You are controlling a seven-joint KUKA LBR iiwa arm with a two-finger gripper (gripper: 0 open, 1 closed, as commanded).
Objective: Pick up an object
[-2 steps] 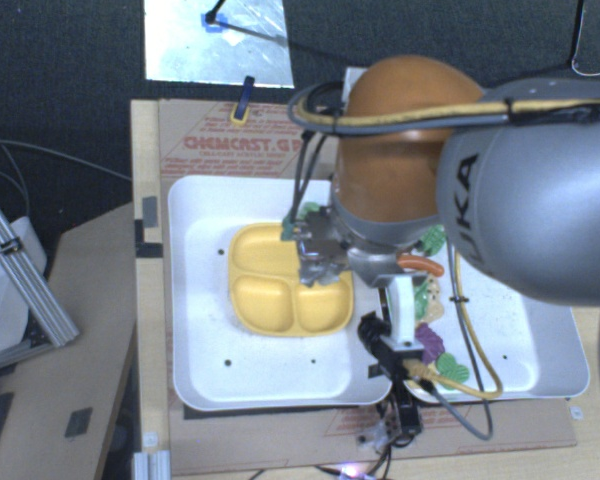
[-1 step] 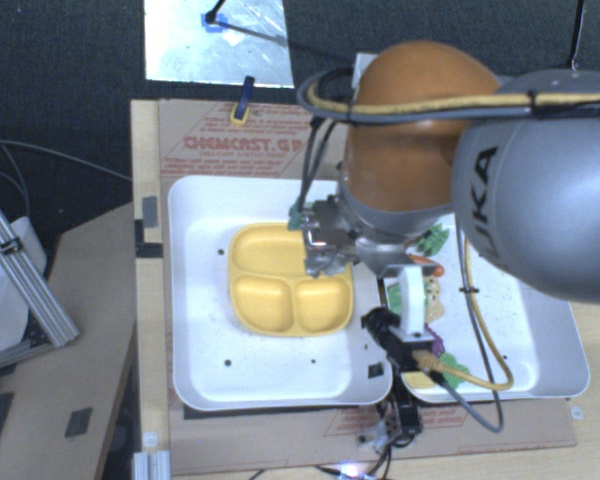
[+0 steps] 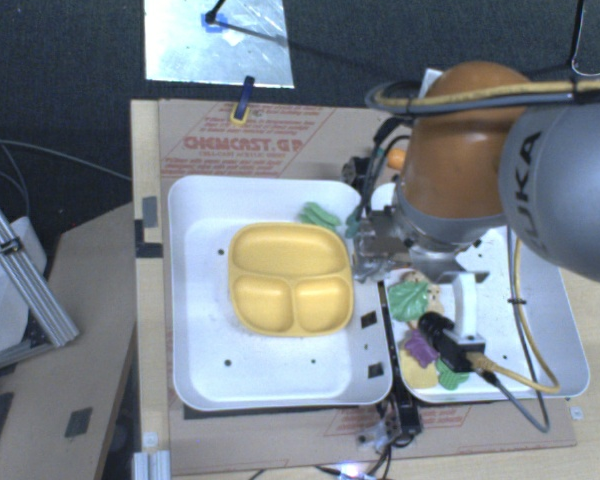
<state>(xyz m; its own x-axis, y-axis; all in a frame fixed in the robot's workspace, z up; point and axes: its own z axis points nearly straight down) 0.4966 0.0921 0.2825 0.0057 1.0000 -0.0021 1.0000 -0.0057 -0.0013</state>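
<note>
Over the right bin, near the divider between the two bins, I'm hanging with my wrist blocking my own fingers, so I can't tell whether they're apart or together. A green leafy toy is lying just below my wrist, a purple piece beyond it toward the bin's near rim. The yellow divided tray is filling the left bin.

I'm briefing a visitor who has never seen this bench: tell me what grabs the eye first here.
The yellow divided tray stands out first, lying in the middle of the left white bin. Next comes the bulky grey and orange arm, looming over the right bin from the right. Beneath it, small green and purple toys cluster at that bin's left side.
</note>
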